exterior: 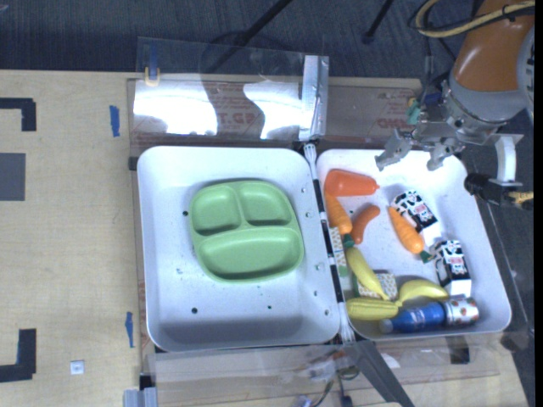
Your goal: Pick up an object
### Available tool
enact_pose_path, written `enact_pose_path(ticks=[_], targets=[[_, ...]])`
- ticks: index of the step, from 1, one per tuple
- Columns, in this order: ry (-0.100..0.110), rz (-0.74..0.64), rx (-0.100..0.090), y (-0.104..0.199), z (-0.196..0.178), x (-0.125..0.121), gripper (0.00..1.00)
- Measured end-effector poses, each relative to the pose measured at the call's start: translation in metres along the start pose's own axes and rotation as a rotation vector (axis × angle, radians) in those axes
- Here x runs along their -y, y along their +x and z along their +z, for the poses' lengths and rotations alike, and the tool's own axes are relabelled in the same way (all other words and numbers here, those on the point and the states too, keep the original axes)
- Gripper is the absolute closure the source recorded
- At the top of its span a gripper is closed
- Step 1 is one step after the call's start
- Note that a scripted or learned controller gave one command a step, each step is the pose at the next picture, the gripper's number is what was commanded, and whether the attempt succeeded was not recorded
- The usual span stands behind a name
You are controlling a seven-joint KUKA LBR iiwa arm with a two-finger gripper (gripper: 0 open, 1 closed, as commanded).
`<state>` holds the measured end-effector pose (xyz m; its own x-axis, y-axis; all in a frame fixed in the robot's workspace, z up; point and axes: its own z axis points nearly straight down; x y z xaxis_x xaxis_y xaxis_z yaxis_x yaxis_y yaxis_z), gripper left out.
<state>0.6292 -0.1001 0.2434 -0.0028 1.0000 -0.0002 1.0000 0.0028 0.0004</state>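
Observation:
My gripper (417,155) hangs over the far edge of the right bin (484,227), its two fingers spread apart with nothing between them. Below it in that bin lie an orange carrot-like piece (348,182), a smaller orange piece (365,220), another carrot (406,230), two black-and-white cartons (415,209) (452,263), two yellow bananas (363,271) (399,299) and a blue bottle (431,315). The nearest things to the fingers are the first carrot-like piece and the upper carton.
The left bin (161,253) holds a green sectioned plate (246,227). A clear plastic panel (229,91) stands behind the left bin. The wooden bench (59,253) extends to the left. Cables and a stand lie behind the bins.

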Motion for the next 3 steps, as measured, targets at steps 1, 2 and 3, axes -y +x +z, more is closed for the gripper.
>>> enact_pose_path(ticks=[1, 2, 3], targets=[[0.001, -0.146, 0.000, 0.013, 0.026, -0.016, 0.00], [-0.001, -0.387, 0.000, -0.030, 0.102, 0.034, 0.00], [-0.001, -0.526, 0.000, -0.038, 0.124, 0.070, 0.00]])
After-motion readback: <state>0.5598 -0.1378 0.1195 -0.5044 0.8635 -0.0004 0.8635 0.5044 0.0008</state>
